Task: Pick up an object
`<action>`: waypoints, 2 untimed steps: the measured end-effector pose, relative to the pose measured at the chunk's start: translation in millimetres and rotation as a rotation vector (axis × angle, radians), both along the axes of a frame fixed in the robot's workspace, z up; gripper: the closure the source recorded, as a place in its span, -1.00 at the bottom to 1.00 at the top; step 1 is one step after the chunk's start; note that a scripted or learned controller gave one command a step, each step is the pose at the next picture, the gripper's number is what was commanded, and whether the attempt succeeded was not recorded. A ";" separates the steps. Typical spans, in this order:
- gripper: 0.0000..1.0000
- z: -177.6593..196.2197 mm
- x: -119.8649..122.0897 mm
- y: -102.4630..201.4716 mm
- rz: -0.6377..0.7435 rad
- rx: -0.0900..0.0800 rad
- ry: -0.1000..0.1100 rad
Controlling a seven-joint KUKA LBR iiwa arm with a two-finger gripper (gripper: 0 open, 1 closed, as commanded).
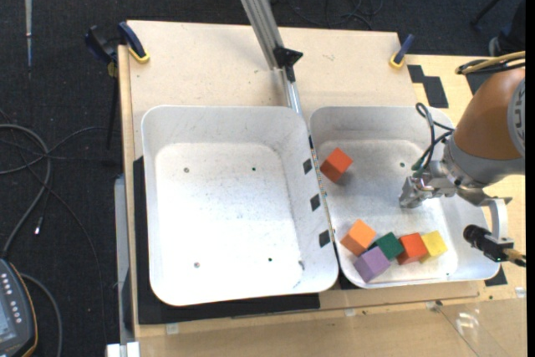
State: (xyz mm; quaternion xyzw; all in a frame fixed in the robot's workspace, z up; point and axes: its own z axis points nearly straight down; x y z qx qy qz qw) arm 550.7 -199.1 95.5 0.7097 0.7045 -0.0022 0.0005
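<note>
In the right bin (368, 125) you see the gripper (411, 195) low over the floor, right of centre; you cannot tell how it is set. Nothing shows in its grasp. An orange block (336, 165) lies apart to its left. Near the front wall sit an orange cube (359, 236), purple block (373, 262), green block (389, 246), red block (413, 247) and yellow block (434, 243).

Arm (493, 130) reaches in over the desk's right edge, wrist angled down-left, gripper (412, 195) low near the right side of the desk.
</note>
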 end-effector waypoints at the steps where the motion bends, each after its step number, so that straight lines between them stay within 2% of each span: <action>1: -1.00 0.1 2.6 5.4 0.007 0.004 -0.004; 2: -1.00 0.8 65.7 -25.2 0.011 0.001 -0.008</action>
